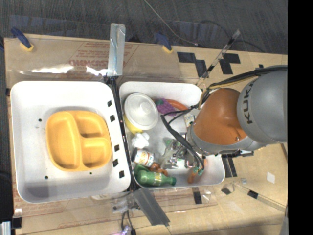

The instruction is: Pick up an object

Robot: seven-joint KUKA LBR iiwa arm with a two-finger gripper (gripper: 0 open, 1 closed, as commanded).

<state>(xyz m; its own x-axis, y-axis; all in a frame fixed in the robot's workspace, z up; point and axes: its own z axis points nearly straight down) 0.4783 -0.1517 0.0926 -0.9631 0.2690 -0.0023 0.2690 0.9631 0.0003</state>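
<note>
Nearest the camera, along the lower wall of the right-hand shallow white bin point(211, 181), lies a green glass-like bottle point(155, 178) on its side, its long axis running left to right with the neck pointing right toward the arm. Just above it sits a small jar with a red-and-white label point(145, 157), tilted, touching or nearly touching a crumpled white scrap point(141, 141). The two-finger gripper point(174, 155) is low in the bin's middle, just right of the jar and just above the bottle's neck end (it reads as metal parts tangled with cables), and whether its fingers are apart or together cannot be told from this view; nothing can be seen between them. If the jar or the bottle is the target, it lies to the left and toward the camera from the gripper, very close, so the coming move is likely a short shift rather than a reach. An orange, carrot-like piece point(194, 175) lies at the lower right, under the wrist. Farther back, a white round lidded bowl on a yellow base point(141, 110) fills the upper left corner, with a purple item point(168, 105) beside it. The orange-banded grey arm point(230, 119) overhangs the right half, hiding whatever lies below. In the left-hand white bin point(22, 131) rests a yellow divided plastic tray point(78, 140), well apart from the gripper.
</note>
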